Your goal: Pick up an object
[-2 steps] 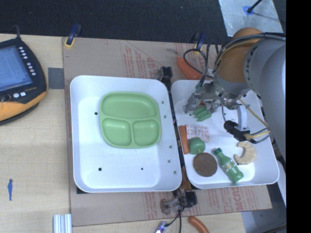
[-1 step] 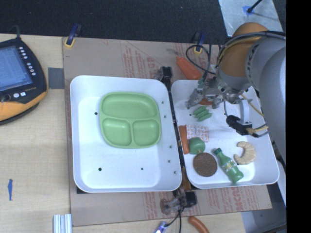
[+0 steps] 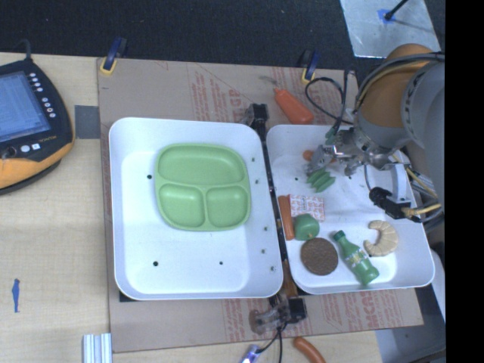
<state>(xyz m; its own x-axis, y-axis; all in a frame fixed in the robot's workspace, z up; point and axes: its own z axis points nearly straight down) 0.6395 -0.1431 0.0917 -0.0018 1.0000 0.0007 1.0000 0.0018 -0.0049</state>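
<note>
Tool (image 3: 327, 166) low in right bin (image 3: 423, 278), grip state unclear; green piece (image 3: 321, 180) just under it may slip sideways w/ off-centre pinch.

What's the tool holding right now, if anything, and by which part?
Cannot be told. The tool is down in the right bin over a small green object, but a grip on it can't be confirmed.

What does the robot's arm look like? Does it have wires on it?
The robot's arm is big and round, grey with an orange band near the wrist. Black cables loop around the outside of it, and a small black connector block hangs beside it. At its end sits a small silvery metal gripper with little parts and thin wires.
</note>
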